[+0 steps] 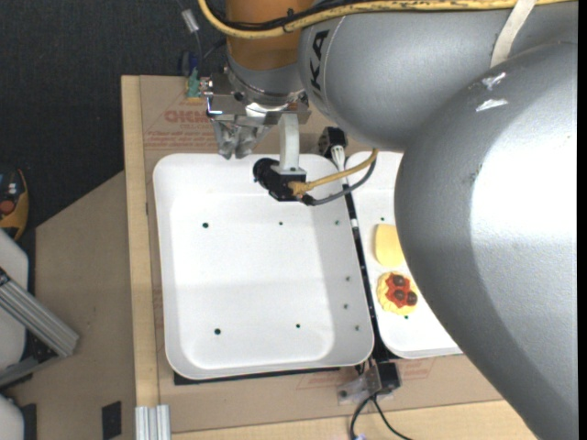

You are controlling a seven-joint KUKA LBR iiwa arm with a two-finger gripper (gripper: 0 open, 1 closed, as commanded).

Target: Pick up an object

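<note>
Arm over the far edge of the left bin

The gripper (240, 141) hangs at the smooth white left bin's (183, 246) far edge; whether it is released or clenched cannot be told. In the right bin (422, 345), half hidden by the arm, lie a yellow block (387, 244) and a round yellow toy with red spots (397, 291).

Black letters "KA", the visible part of a maker's mark, stand on the grey arm (440, 154) just below its orange band. Faded red print beginning "CH" marks the brown cardboard sheet (174, 115) beneath the bins; the remainder is unreadable.
</note>
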